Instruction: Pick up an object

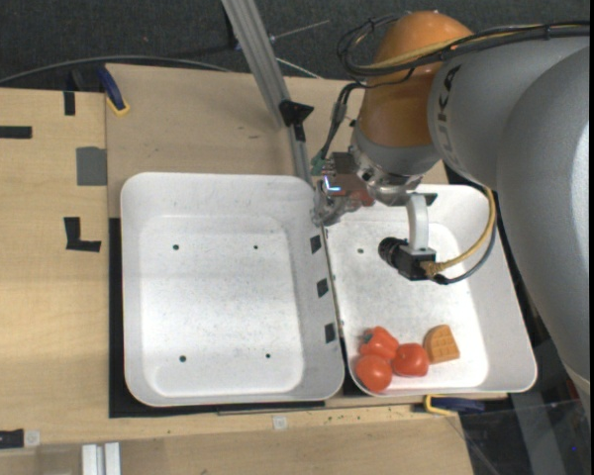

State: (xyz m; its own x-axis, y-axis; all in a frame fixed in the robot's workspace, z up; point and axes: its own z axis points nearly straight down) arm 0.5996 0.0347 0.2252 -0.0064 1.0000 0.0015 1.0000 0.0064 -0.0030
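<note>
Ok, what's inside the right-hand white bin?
Red tomato-like pieces and an orange waffle-textured block sit at the right-hand white bin's near end. The grey arm covers its far end.

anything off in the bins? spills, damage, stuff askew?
Nothing spilled or damaged. The red tomato-like pieces and the orange waffle-like piece sit bunched in the right bin's near corner. The gripper hangs over the far end of the divide between bins, well away from them.
</note>
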